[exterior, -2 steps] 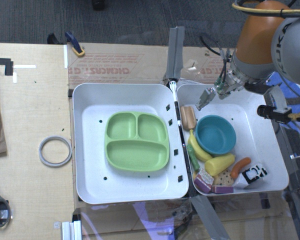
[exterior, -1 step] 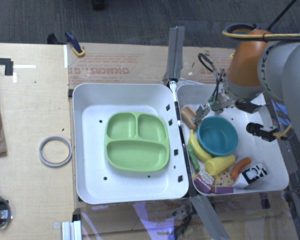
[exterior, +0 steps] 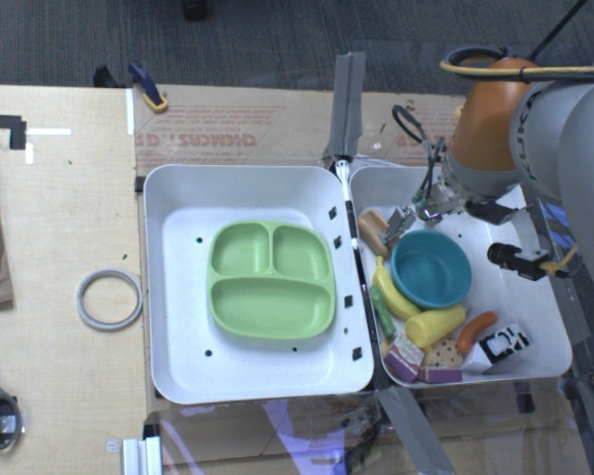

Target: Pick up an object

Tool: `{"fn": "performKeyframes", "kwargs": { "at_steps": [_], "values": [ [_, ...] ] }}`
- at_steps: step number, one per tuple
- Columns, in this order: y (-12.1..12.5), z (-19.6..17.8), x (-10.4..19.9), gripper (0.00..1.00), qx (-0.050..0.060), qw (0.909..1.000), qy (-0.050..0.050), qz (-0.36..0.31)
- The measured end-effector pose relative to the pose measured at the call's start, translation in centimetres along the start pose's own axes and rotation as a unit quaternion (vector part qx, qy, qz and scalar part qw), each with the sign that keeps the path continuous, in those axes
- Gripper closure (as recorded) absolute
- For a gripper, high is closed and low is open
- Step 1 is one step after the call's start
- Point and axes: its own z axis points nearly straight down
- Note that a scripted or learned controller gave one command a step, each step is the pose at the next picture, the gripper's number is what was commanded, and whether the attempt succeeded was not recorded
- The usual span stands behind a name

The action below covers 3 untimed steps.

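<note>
Pale wood bench (exterior: 59, 226) and brown cardboard carry two shallow white bins side by side. Right bin (exterior: 544, 359) holds the jumble of things to pick: a blue bowl (exterior: 432, 269) near its middle, a yellow banana (exterior: 394, 293) touching the bowl's left side, a yellow pepper-like toy (exterior: 435, 324) just below, an orange carrot (exterior: 473, 332) and a black-and-white block (exterior: 502, 342) beside it. The gripper (exterior: 421, 209) hangs just above the bowl's upper rim; whether it is open or closed cannot be told. Left bin (exterior: 168, 265) bears a green divided plate (exterior: 272, 280). A grey ring (exterior: 109, 298) lies on the bench, well apart.
</note>
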Motion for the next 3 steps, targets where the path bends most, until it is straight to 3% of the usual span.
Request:
{"fn": "performKeyframes", "kwargs": {
  "at_steps": [1, 2, 3],
  "values": [
    [-4.2, 0.0, 0.8, 0.0, 0.0, 0.9813, 0.0, 0.193],
    [-4.2, 0.0, 0.8, 0.0, 0.0, 0.9812, 0.0, 0.193],
    [-5.5, -0.1, 2.5, 0.0, -0.001, 0.9873, -0.001, 0.159]
  ]
}}
